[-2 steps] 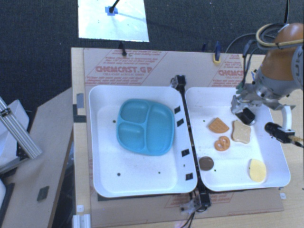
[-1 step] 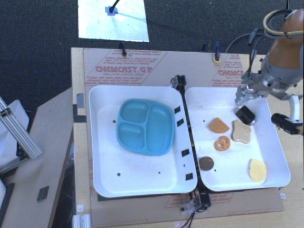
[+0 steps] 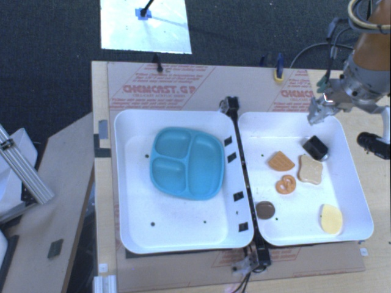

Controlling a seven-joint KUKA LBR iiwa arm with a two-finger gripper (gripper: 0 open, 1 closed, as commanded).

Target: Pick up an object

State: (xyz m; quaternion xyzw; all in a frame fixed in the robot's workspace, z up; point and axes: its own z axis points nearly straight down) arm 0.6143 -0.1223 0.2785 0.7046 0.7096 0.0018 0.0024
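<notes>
Objects lie scattered in the right bin [image 3: 353, 182] at the frame's right: we see a black block [image 3: 316, 147], an orange wedge [image 3: 281, 161], a toast-like slice [image 3: 311, 170], a pretzel [image 3: 285, 184], a brown disc [image 3: 265, 210] and a yellow piece [image 3: 331, 219]. The tool [image 3: 319, 110] hovers at the upper right, just above the black block; we cannot tell its opening. A blue divided plate [image 3: 187, 163] sits in the left bin [image 3: 131, 224].
</notes>
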